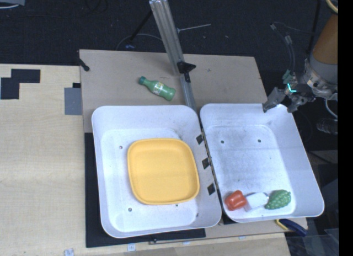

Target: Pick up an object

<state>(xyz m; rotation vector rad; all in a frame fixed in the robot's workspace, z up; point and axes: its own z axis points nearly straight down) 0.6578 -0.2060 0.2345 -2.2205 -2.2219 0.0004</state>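
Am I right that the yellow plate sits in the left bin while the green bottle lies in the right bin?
Not quite: the camera view shows the green bottle on the bench board behind the left bin, not in the right bin. The yellow plate does sit in the left bin.

No legible text, not even on the green bottle [157, 88].

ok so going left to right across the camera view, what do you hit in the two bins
yellow plate → red pepper → white block → green grapes
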